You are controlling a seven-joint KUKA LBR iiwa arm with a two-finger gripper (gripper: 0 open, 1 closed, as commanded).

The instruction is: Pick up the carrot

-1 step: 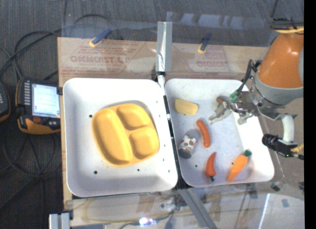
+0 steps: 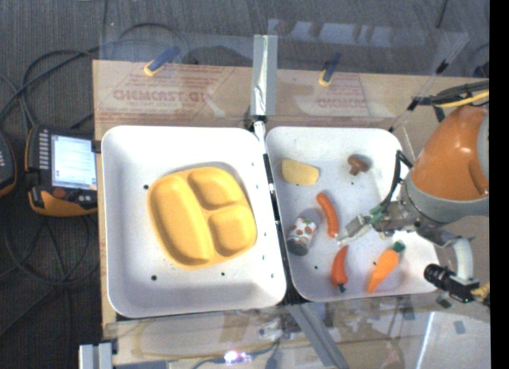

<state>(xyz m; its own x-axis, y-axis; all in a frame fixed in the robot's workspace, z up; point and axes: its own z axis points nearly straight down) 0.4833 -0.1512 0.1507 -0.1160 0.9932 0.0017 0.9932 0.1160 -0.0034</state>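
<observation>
Carrot, an orange toy one with a green top (image 2: 383, 269), lies in the right-hand white bin (image 2: 334, 138) near its front right corner, long axis slanted, green end up-right, tip down-left. Writing on the cardboard behind the bins is too faint to read. Beside it lie a red-orange chilli (image 2: 340, 266), a red sausage (image 2: 328, 213), a pale yellow wedge (image 2: 300, 172), a brown mushroom (image 2: 359, 164) and a spotted cup (image 2: 302, 234). The left-hand white bin (image 2: 127, 200) holds a yellow sectioned tray (image 2: 203, 215). The two-finger gripper (image 2: 367, 224) hovers just above the carrot; whether its fingers are closed cannot be told.
</observation>
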